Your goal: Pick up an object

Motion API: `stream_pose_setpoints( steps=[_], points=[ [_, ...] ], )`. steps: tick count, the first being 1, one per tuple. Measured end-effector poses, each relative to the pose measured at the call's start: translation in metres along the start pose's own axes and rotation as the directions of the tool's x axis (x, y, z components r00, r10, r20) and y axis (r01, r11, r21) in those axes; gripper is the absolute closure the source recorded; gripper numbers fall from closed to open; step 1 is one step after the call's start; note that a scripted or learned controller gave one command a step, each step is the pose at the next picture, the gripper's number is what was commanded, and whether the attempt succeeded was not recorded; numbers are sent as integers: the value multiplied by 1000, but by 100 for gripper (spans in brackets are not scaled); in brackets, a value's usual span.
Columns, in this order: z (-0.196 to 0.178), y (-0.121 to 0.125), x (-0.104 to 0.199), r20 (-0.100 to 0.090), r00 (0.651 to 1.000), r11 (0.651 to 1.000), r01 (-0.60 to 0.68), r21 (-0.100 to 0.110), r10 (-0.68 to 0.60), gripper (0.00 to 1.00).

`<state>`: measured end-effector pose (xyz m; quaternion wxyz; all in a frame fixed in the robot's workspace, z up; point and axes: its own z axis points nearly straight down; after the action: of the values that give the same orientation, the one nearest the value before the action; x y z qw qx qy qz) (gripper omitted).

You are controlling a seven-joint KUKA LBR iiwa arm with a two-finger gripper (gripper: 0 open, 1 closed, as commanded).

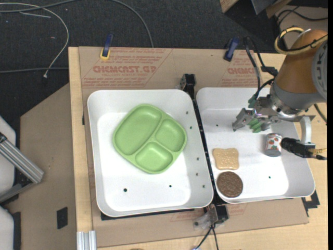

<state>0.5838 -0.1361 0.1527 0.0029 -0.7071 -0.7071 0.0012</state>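
Note:
My gripper (248, 121) is low over the back of the right bin (291, 189), below the grey wrist and orange band. A small green object (256, 124) lies right at its tip, partly covered by it. A small grey and red cylinder (271, 144) lies just to the right and nearer. A tan slice of toast (226, 159) and a round brown patty (229, 184) rest by the bin's left wall, toward the front.
The left bin (104, 186) holds a green divided plate (150, 138). A black divider (200, 139) runs between the bins. Black cabling (299, 147) hangs off the arm over the right bin's right side. Blue clamps (107, 46) hold the cardboard at the back.

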Motion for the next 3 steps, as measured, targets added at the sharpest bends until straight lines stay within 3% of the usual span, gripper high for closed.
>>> stream_pose_setpoints(
  steps=[1,2,3],
  points=[
    [42,-1,1,0,1000,1000,0,1,0,0],
    [28,0,0,1,1000,1000,0,-6,0,100],
    [-36,5,-1,4,1000,1000,1,-14,-1,100]
  ],
)
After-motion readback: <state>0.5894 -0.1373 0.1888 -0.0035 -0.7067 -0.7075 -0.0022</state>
